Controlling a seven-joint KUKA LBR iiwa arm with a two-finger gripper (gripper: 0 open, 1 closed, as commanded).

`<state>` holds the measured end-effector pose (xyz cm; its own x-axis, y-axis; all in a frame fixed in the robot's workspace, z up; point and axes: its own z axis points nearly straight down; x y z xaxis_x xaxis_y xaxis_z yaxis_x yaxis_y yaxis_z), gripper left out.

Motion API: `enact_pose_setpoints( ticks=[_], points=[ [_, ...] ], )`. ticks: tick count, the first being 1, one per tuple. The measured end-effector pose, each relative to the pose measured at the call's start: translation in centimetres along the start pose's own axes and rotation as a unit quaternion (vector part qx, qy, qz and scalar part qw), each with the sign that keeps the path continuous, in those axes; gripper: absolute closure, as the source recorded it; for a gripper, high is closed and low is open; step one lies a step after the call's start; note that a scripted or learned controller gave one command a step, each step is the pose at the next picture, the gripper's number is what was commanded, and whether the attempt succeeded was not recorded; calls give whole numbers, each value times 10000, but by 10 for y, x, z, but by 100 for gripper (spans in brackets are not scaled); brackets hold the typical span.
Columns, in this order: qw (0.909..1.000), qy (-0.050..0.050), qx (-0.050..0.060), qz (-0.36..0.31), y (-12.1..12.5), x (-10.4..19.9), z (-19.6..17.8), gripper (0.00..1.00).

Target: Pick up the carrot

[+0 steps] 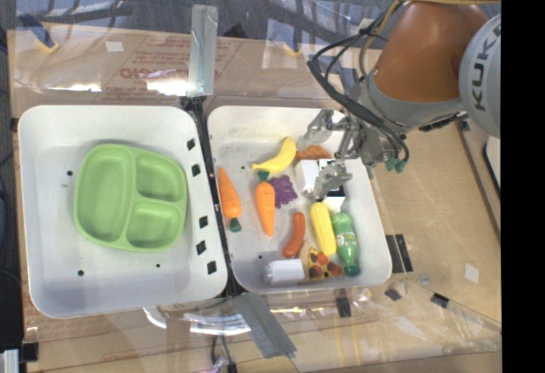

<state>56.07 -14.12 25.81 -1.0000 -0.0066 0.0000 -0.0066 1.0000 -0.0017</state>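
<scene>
While the grey arm with its orange band (426, 48) reaches in over the right-hand shallow white bin (375, 218), its tool (332, 175) hangs above that bin's upper right part, and whether the tool is open or closed cannot be told. Nothing can be seen gripped in it.

Two orange plastic carrots with green tops lie in this bin, both to the left of the tool. One carrot (266, 208) lies near the bin's middle, just beside a small purple bunch of grapes (283, 189). A second carrot (228, 197) lies along the bin's left wall, farther from the tool.

Elsewhere in the right-hand bin, a yellow plastic banana (278, 158) lies above the middle carrot, up and to the left of the tool. A yellow ear of corn (323, 228) and a green plastic bottle (344, 242) lie side by side below the tool. An orange-red sausage (295, 234) lies to the left of the corn, and a small white cylinder (283, 270) lies by the bin's lower wall.

Left of this bin, the other white bin (43, 278) holds a light green divided plate with three compartments (131, 197). Both bins stand on the table (443, 278).
</scene>
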Motion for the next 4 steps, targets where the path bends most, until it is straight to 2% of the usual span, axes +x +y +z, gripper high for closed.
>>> enact_pose_setpoints(
  ticks=[1,2,3,4],
  points=[
    [9996,77,-33,-260,17,21,133,0],
    [10000,5,-10,60,47,30,167,0],
    [9986,6,4,-526,44,32,165,0],
    [9911,6,16,-1330,41,47,165,0]
  ],
)
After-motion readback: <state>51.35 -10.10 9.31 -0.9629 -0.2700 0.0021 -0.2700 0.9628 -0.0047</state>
